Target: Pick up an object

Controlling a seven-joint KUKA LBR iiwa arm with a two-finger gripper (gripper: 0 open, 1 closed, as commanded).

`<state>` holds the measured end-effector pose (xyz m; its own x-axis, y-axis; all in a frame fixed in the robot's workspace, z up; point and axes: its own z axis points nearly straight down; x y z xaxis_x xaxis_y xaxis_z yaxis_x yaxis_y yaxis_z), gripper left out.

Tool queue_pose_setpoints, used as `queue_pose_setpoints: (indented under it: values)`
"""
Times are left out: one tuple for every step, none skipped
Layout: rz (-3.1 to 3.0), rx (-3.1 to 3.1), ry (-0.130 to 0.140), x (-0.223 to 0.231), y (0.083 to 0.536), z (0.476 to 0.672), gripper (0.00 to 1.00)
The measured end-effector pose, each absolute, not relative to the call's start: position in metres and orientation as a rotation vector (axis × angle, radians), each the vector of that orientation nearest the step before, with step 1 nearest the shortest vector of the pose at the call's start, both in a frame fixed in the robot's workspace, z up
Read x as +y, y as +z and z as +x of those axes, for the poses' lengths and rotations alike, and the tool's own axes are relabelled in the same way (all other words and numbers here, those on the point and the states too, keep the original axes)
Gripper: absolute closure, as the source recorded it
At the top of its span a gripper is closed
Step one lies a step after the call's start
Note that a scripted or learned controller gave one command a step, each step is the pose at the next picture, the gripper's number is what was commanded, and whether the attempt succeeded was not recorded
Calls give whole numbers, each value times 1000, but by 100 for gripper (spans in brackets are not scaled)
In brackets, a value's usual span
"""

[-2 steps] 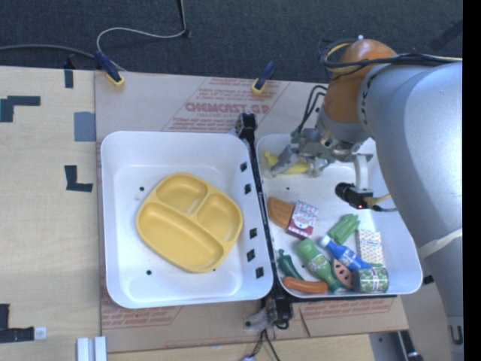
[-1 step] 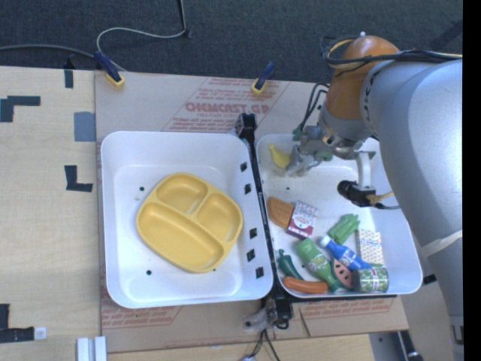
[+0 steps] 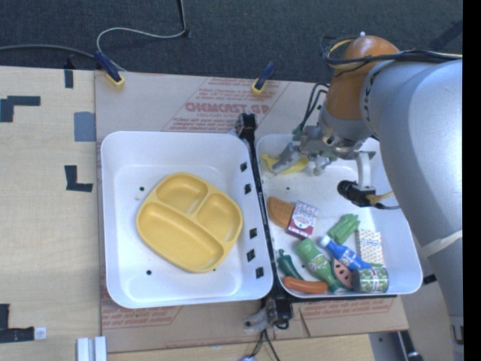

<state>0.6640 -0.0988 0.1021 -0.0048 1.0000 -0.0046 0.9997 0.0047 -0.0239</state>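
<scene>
In the upper part of the right shallow white bin [image 3: 409, 265], right of the frame's centre, a small yellow banana-like plastic piece [image 3: 294, 165] lies with its long axis running roughly left to right, tipped slightly down toward the left. The grey metal pincer [image 3: 298, 156] sits directly over it, low in the bin; whether it is wide, narrow or gripping the yellow piece cannot be told from this slant. Below it in the same bin lie a tan wedge-shaped piece [image 3: 279, 211], a small pink-and-white carton [image 3: 304, 218], a green pepper-like toy [image 3: 343, 228], a green bottle [image 3: 316, 255] pointing toward lower right, a blue-capped bottle [image 3: 344, 253], a watermelon slice toy [image 3: 343, 273], a green can [image 3: 371, 279], a pale boxed packet [image 3: 370, 245] and an orange-red hot-dog-like toy [image 3: 304, 284], crowded toward the lower edge. The left shallow white bin [image 3: 120, 224] holds a yellow divided plastic plate [image 3: 189, 221] at its centre. Both bins rest on a brown cardboard sheet [image 3: 210, 107] clipped with blue-and-yellow clamps [image 3: 109, 68] onto the pale wooden table [image 3: 41, 232]; dark carpet [image 3: 248, 13] fills the top.
</scene>
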Motion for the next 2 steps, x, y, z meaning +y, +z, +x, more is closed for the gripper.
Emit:
queue_pose_setpoints:
  values:
    - [-2221,-2223,1,-97,85,630,0]
    - [-2222,-2223,0,-94,85,603,0]
